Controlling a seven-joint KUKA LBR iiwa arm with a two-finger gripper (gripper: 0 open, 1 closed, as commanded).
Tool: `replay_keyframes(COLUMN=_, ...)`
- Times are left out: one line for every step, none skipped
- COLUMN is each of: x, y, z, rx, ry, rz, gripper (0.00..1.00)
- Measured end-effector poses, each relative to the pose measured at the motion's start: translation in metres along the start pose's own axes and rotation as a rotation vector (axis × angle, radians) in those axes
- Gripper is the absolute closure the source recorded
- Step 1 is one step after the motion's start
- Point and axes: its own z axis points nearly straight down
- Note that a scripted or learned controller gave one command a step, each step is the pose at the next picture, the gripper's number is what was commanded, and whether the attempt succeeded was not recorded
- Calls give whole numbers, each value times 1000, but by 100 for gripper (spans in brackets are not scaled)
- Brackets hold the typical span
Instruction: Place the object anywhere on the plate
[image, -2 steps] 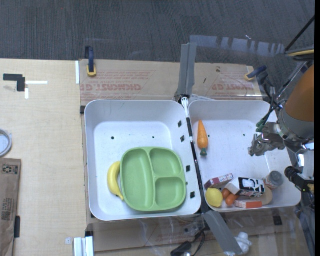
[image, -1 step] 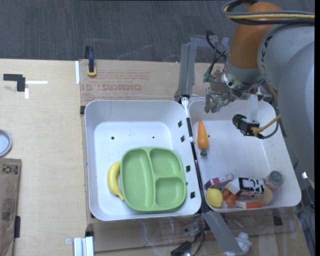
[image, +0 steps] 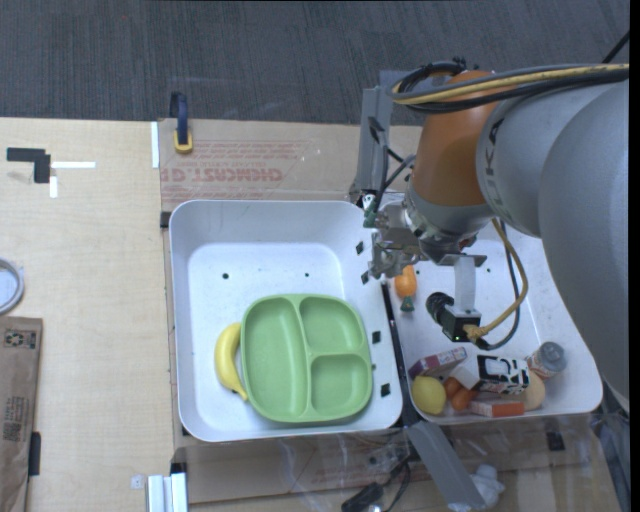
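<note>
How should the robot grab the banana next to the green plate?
Grip the banana across its middle, coming straight down from above. It lies flat on the left bin floor, curved around the green plate's left edge, so fingers probably fit best across its narrow width, though the plate side looks tight.

You've got a light-green plate (image: 304, 357) in the white left bin (image: 200, 330), w/ a yellow banana (image: 229, 360) beside it. The arm (image: 540, 130) is grey w/ an orange band (image: 450, 150) above the wrist, plus yellow and black cables (image: 520, 75) on top. Near the gripper (image: 392, 262) you see a small orange object (image: 405, 284). The right bin (image: 560, 310) is white too, w/ a yellow lemon-like fruit (image: 429, 395) and red, white and black bits. Bench (image: 80, 280) is pale wood; brown cardboard (image: 260, 170) has red print.
</note>
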Motion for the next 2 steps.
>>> replay_keyframes(x=3, y=-52, z=0, rx=-1, ry=0, rz=-297, gripper=100)
replay_keyframes(x=74, y=-95, z=28, rx=-1, ry=-1, rz=-410, gripper=100)
